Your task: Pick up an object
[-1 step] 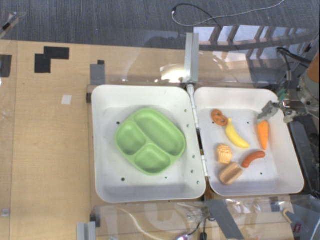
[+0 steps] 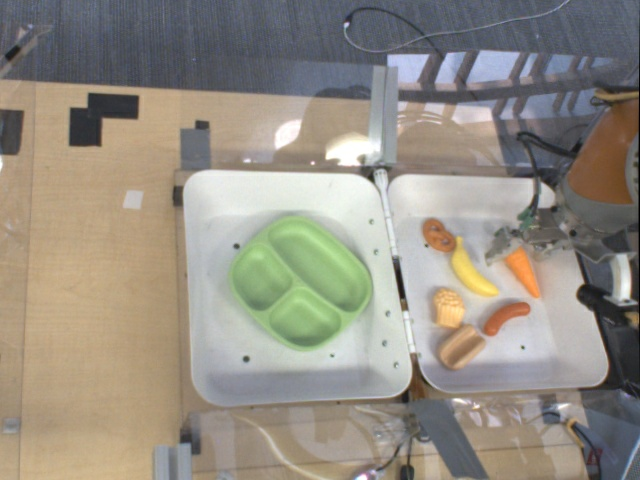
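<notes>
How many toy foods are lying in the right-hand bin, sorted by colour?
Yellow: 2, the banana and the corn
Orange: 1, the carrot
Red: 1, the sausage
Brown: 2, the bread roll and the round pastry
Total: 6

The left bin (image 2: 200,368) has bare floor along all four walls, with a green divided plate (image 2: 300,281) filling its middle. In the right bin (image 2: 570,368), the toys crowd the centre: banana (image 2: 471,271), carrot (image 2: 523,271), sausage (image 2: 506,317), corn (image 2: 449,308), bun (image 2: 460,347). Its near right corner lies open. The claw (image 2: 505,240) seems to hang just beside the carrot.
</notes>
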Controlling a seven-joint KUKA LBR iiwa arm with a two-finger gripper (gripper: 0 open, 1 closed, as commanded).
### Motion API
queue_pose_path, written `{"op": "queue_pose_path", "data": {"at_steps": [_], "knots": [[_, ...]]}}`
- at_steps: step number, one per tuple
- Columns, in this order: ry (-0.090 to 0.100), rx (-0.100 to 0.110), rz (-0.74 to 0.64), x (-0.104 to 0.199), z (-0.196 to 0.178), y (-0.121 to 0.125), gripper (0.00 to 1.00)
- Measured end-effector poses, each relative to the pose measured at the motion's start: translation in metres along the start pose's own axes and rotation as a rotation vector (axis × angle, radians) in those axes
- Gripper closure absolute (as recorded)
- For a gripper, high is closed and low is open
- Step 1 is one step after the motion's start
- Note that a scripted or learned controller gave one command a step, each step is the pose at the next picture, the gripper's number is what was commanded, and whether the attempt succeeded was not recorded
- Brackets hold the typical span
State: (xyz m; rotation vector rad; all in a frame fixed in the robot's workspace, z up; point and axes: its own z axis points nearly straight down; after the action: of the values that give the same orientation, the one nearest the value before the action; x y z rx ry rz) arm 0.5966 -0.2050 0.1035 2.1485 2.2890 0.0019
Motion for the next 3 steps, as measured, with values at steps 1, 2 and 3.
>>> {"op": "queue_pose_path", "data": {"at_steps": [1, 2, 3], "knots": [[-0.002, -0.008, -0.002, 0.001, -0.013, 0.003, 1.00], [-0.004, -0.015, -0.005, 0.001, -0.026, 0.005, 1.00], [0.000, -0.001, 0.255, 0.049, -0.040, 0.029, 1.00]]}}
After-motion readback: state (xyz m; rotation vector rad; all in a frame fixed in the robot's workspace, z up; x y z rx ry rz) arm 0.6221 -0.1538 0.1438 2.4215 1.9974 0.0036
